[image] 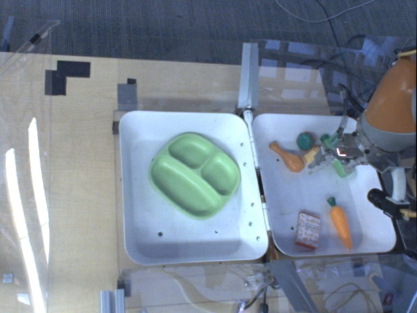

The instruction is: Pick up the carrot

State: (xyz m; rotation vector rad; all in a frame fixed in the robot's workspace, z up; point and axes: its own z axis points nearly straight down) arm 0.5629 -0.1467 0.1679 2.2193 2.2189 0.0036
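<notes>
Gripper (333, 150) of the arm (394, 103) is low in the right bin (287, 230), near the far right corner of this bin. Its metal parts are small and mixed with other things, so I cannot tell how it stands, and no object is clearly seen inside it.

Taking the right bin as the landmark, the carrot (339, 222) lies on the bin floor near the right wall, toward the near edge. Its green top points to the far side and its orange tip points to the near side. It is well apart from the gripper. Just left of the carrot, in the near part of the bin, lies a small red and white box (308, 230). In the far part of the bin are an orange drumstick-shaped toy (288, 156) and a round dark green piece (305, 140), both just beside the gripper.

Left of the right bin stands the second white bin (137, 240), touching it along one side. It holds a green divided plate (195, 174) in its middle. Both bins rest on the wooden desk (65, 175).
</notes>
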